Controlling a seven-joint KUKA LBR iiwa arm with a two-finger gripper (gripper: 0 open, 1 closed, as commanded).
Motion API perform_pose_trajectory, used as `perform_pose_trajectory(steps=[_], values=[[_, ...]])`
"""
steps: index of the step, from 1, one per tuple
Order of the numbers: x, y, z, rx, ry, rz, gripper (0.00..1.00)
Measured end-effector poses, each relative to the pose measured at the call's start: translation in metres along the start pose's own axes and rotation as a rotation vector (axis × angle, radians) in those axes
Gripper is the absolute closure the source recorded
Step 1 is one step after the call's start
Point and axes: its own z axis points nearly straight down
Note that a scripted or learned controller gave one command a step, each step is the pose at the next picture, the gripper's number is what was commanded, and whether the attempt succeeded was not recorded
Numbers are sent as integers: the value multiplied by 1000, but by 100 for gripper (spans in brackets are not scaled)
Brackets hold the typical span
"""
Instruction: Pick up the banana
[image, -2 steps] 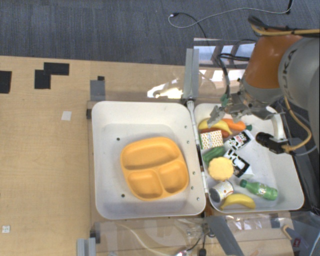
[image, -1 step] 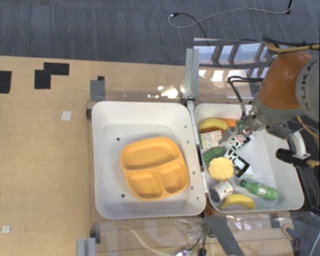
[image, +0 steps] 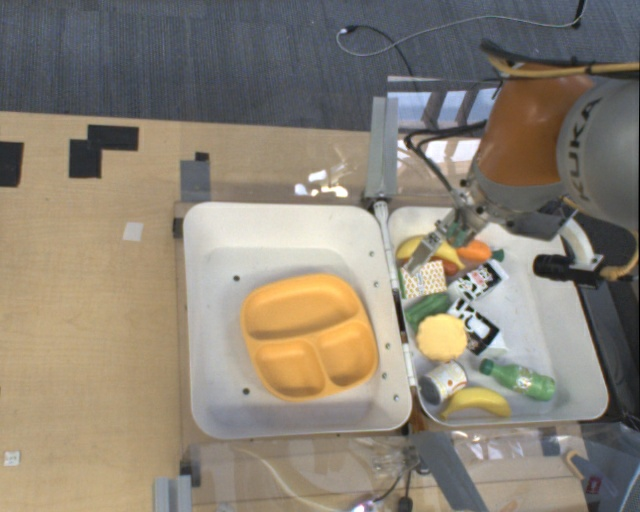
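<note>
I saw banana (image: 476, 402) beside can (image: 443, 381), green bottle (image: 518, 379) just behind; pincer (image: 452, 233) spread unreadable, far back.

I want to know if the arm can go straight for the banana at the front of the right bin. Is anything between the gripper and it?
Yes. The gripper is at the bin's back, the banana at its front edge. Between them lie a checkered box, a yellow ball, and a can close beside the banana. From above, nothing covers the banana.
</note>
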Motion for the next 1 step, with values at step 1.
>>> perform_pose_trajectory(steps=[1], values=[[-6,-16,-20,0,0,-137,0]])
